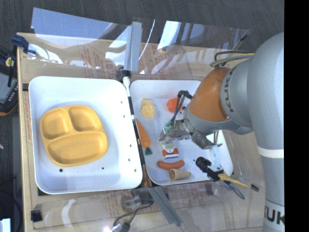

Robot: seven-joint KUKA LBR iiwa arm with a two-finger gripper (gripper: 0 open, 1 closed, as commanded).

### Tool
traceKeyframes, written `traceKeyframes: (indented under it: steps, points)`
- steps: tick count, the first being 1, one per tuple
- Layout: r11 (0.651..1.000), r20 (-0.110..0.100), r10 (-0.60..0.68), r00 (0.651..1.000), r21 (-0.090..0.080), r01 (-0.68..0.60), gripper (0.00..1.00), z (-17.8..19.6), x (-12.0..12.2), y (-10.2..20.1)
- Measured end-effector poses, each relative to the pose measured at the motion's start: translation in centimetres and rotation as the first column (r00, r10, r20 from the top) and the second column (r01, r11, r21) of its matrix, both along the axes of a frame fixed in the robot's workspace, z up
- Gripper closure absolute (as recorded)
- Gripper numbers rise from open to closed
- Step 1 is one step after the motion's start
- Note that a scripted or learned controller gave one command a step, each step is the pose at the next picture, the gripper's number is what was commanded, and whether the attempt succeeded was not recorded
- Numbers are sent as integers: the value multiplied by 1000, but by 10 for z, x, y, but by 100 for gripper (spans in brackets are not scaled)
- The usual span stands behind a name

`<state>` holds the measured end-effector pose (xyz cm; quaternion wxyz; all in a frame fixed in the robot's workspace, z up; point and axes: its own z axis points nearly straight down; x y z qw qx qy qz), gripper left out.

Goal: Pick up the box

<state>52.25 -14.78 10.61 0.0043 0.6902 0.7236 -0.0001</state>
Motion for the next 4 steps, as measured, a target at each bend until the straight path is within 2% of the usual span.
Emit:
traceKeyframes:
  steps: [1,2,3,4]
  points:
    - [1000,0,0,1000,0,0,0,0,0,0]
    - [1000,-1,7,1000,-2,-7,100,9,0,0]
    - [1000,-1,7,1000,-3,-7,0,9,0,0]
    - [1000,0,13,1000,-6,-13,100,19,1,0]
